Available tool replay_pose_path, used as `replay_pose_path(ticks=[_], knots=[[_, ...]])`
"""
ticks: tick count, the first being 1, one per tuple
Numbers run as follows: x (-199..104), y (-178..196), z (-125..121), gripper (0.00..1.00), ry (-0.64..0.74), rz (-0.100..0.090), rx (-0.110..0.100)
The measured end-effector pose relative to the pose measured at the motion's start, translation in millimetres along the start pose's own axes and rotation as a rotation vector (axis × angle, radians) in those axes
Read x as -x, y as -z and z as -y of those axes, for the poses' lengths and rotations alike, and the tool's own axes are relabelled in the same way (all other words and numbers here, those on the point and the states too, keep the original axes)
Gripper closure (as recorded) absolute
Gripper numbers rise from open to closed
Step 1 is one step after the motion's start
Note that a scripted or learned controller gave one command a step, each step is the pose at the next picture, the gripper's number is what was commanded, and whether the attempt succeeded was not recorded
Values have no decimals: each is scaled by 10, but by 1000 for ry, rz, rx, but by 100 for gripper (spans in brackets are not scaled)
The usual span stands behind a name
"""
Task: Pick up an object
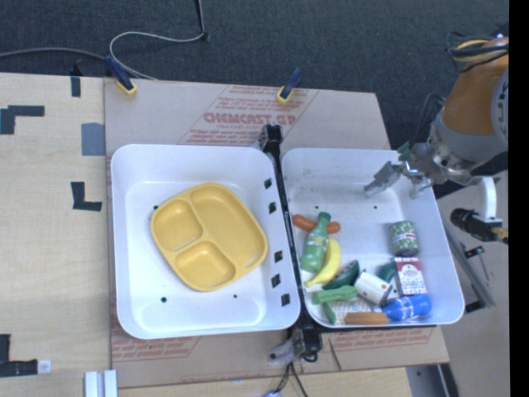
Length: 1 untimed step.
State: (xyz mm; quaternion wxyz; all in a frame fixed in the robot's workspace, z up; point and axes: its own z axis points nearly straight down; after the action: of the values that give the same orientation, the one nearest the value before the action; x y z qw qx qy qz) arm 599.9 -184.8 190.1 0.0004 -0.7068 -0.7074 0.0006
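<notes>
My gripper (392,185) hangs open over the far right part of the right bin (347,172), with nothing between its fingers. Below it in the bin lie a green bottle (316,243), a banana (330,263), a small orange carrot (303,222), a green can (403,236), a red and white box (411,275), a white cylinder (372,287), a blue object (410,308) and a few green pieces (335,293). The can is the nearest item, a short way toward the front of the gripper.
The left bin (132,304) holds a yellow divided plate (209,236). A black divider clip (271,136) sits where the two bins meet at the back. Yellow clamps (288,92) pin the cardboard underlay, and a cable (157,40) loops behind.
</notes>
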Motion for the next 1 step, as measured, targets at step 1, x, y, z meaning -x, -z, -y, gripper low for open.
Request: replay_pose_path(ticks=[1], knots=[[-380,-1038,-255,0,1,0,5]])
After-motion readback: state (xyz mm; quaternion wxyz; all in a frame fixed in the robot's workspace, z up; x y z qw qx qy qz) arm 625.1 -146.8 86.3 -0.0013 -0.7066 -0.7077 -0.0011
